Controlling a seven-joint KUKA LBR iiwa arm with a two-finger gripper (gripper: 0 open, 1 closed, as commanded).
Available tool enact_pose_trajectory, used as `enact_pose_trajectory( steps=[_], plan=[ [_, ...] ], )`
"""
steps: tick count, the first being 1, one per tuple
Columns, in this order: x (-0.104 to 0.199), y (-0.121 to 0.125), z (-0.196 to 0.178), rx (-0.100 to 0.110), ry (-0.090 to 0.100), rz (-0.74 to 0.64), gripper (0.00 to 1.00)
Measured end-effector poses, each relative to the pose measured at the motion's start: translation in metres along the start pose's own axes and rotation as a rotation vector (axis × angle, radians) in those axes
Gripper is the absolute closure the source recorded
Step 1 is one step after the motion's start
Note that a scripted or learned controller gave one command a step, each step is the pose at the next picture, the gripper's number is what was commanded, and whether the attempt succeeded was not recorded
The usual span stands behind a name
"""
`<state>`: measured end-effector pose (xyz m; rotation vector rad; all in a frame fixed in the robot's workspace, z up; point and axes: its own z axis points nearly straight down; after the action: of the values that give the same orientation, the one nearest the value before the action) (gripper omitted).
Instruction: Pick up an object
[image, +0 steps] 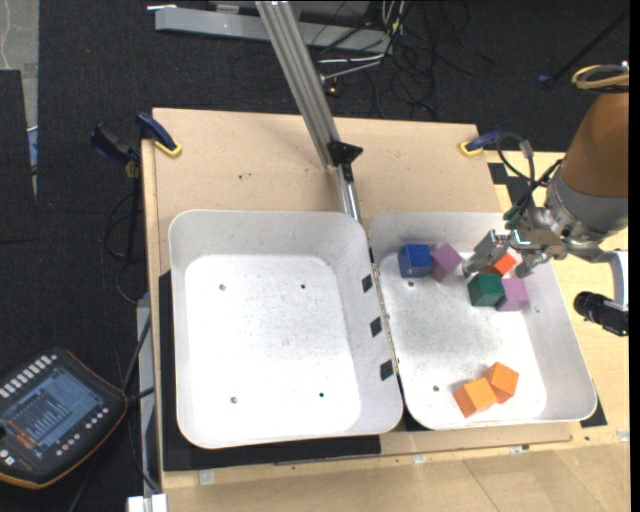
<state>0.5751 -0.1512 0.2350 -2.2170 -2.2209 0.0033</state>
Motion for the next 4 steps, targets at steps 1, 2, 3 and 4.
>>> enact_pose_trajectory(
  steps=[1,2,3,4],
  plan=[
    [0.000,0.001,-0.002,-0.004,-0.001,0.001,0.00],
    [0.006,0.008,0.047,0.000,-0.001,-0.001,0.00],
    [0.007,0.017,0.096,0.000,-0.001,0.000,0.00],
    [0.006,0.022,0.113,-0.022,-0.006,0.001,0.00]
  ],
)
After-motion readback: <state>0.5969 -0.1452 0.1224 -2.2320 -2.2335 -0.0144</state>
